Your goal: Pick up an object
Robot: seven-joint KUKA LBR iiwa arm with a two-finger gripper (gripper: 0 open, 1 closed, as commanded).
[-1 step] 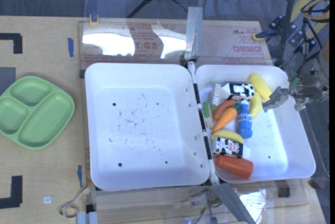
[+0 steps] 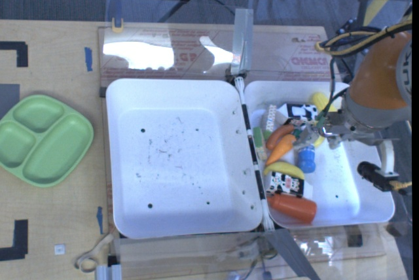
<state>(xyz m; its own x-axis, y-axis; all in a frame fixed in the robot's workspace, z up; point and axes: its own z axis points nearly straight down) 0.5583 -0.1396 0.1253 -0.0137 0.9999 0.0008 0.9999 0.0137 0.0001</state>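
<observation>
Pale wooden tabletop (image 2: pixel 52 233) carries two white bins, and in the right bin (image 2: pixel 340 190) the hand (image 2: pixel 313 131), its opening impossible to tell, hangs over crowded objects (image 2: pixel 288 161), so I judge it may nudge neighbours and close on nothing.

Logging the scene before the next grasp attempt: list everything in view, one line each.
Shallow white plastic bins: 2, white, side by side on the bench, left, right.
Green divided plastic tray: 1, green, bench left.
Orange toy carrots: 2, orange, right bin.
Red cylinder: 1, red, right bin front.
Small blue bottle: 1, blue, right bin.
Yellow banana: 1, yellow, right bin.
Yellow round piece: 1, yellow, right bin back.
Black-and-white patterned cards: 2, right bin, back, front.
Grey arm with orange band: 1, over right bin.
</observation>
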